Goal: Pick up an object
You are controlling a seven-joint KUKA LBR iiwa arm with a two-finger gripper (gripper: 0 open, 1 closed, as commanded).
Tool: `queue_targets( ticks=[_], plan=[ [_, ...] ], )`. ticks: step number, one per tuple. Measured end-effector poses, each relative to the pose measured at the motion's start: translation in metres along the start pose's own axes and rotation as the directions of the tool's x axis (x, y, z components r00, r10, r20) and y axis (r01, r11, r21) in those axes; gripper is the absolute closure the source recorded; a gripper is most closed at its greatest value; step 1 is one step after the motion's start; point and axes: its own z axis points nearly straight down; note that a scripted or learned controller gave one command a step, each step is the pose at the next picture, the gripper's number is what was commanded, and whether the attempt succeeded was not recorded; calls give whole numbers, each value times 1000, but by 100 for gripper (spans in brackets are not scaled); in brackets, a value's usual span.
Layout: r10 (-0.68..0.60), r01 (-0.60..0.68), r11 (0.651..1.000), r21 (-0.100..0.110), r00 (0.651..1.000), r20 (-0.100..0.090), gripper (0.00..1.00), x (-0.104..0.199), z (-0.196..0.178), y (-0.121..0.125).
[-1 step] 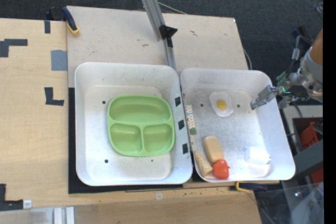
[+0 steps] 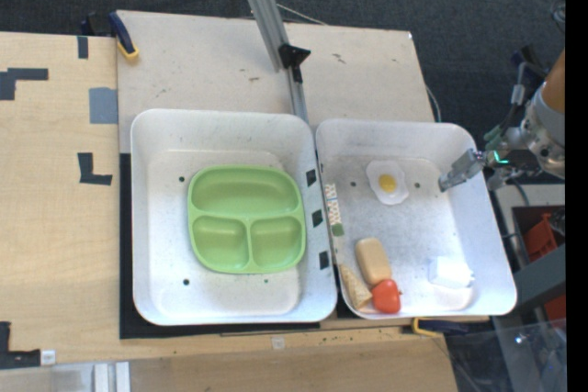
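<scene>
The right bin [image 2: 478,225] holds a fried-egg toy [image 2: 388,183] near its back, a tan bread-like block [image 2: 372,259] and a red tomato [image 2: 387,296] near the front, a tan wedge [image 2: 354,285] against the left wall, and a small white piece [image 2: 451,272] at the front right. My gripper [image 2: 457,171] hangs over the right bin's back right corner, to the right of the egg and well apart from it. Nothing shows in its grasp.
A green divided plate [image 2: 246,218] lies in the left bin [image 2: 147,225]. A slanted metal rail [image 2: 266,9] runs down to the seam between the bins. A blue and yellow clamp [image 2: 123,36] sits at the bench's back left corner.
</scene>
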Motion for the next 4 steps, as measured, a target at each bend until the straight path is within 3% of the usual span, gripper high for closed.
queue_targets(
  ticks=[3,4],
  plan=[
    [2,-2,1000,6,1000,-1,0,-11,148,-4],
    [0,0,1000,2,1000,0,100,-11,135,-3]
  ],
)
